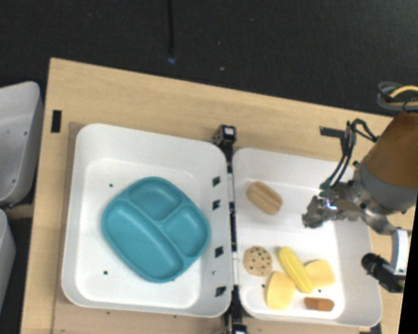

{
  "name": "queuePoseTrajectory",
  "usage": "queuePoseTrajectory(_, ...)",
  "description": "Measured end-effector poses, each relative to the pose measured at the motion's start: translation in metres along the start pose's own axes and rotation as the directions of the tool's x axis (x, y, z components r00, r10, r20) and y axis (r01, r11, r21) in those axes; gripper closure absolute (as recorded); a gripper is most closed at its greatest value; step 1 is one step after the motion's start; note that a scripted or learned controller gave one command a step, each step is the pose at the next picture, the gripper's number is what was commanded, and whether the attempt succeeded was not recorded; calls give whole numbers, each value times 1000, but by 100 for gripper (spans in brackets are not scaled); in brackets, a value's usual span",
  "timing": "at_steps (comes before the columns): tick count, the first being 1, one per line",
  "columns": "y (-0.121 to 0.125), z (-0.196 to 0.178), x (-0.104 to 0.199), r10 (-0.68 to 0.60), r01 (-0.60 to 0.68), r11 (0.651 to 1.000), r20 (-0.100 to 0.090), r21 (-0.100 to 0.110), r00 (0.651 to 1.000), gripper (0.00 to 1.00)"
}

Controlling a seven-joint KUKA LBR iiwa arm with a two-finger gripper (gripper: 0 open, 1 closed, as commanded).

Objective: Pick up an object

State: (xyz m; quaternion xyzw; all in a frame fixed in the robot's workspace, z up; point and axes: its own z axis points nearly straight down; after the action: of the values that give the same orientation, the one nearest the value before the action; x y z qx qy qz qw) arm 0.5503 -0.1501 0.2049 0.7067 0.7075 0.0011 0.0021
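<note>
Pale wood table (48,201) carries two white bins, dark floor beyond it. Nearest, in the right bin (358,317), the food is bunched at the near edge: a sausage (319,303), a yellow slice (280,291), a corn cob (296,269), a cookie (258,261). They touch or overlap, so taking one cleanly looks awkward. The left bin (68,274) holds a blue tray (155,228). Farther back a bread roll (264,198) lies alone, the easiest target I'd guess. The gripper (315,215) hangs just right of it, holding nothing; whether its fingers are apart I cannot tell.
</note>
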Motion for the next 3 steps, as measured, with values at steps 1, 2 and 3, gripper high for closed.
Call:
queuePoseTrajectory(1, 31, -10, 54, -6, 6, 1000, -2, 0, 1000, 100)
queuePoseTrajectory(2, 57, -7, 107, -6, 6, 1000, -2, 2, 1000, 100)
queuePoseTrajectory(3, 73, -6, 154, -6, 6, 1000, -3, 2, 1000, 100)
